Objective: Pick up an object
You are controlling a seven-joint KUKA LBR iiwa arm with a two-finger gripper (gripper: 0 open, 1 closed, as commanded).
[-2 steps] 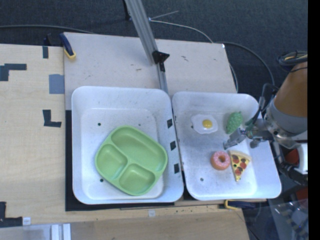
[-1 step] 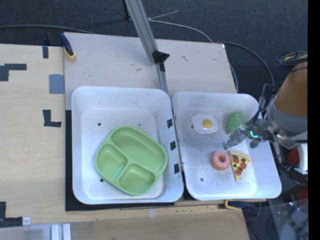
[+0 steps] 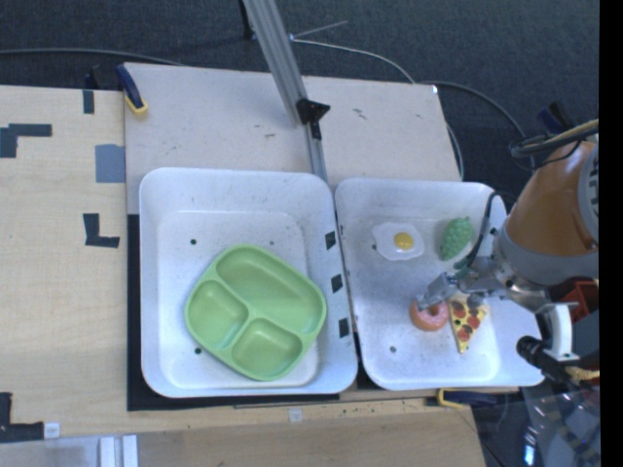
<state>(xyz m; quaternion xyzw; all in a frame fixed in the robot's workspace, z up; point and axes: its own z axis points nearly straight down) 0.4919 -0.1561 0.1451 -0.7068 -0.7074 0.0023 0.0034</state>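
Pale wooden counter over dark carpet, bearing two shallow white bins side by side. In the right bin: a pink donut near the middle, toward the right. Just right of it, touching or nearly so, a pizza slice. Directly above the donut, the gripper on the grey arm with its orange band, reaching in from the right; jaws low over the donut's top edge, spread impossible to tell, nothing visibly between them. Farther back, a fried egg and, beside it, a green leafy piece. In the left bin, well apart: a green divided plate with three compartments. Behind the bins, a slanted metal rail.
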